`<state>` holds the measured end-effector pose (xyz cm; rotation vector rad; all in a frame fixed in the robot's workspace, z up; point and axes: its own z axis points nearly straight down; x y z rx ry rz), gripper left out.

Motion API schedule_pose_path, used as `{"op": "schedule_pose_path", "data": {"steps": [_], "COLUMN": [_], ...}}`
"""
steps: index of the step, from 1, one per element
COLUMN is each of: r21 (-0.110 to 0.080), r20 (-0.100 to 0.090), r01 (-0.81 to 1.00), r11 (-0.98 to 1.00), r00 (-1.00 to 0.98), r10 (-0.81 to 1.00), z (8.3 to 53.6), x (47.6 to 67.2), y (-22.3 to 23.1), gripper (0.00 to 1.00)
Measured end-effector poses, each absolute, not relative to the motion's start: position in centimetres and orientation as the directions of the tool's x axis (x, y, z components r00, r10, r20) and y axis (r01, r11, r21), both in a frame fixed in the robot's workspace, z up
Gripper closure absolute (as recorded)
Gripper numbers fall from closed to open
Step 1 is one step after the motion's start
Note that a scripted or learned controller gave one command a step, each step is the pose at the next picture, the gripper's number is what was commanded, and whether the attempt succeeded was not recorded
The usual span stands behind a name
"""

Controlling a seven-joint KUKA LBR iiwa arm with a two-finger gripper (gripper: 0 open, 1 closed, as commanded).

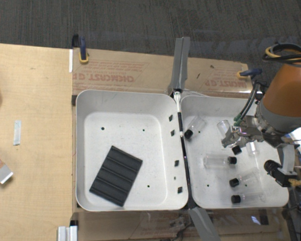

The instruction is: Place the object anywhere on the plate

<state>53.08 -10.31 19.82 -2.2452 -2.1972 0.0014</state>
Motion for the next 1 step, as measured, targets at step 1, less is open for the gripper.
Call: {"op": "schedule_pose_path", "data": {"steps": [1], "r21": [-0.004], "r20": [-0.001], "r01": [0.999], "r11": [0.053], "r00": [-0.053], "r10": [0.999], "z": [21.98], "x": [48.64], "y": [-1.94], "gripper": [1.0]}}
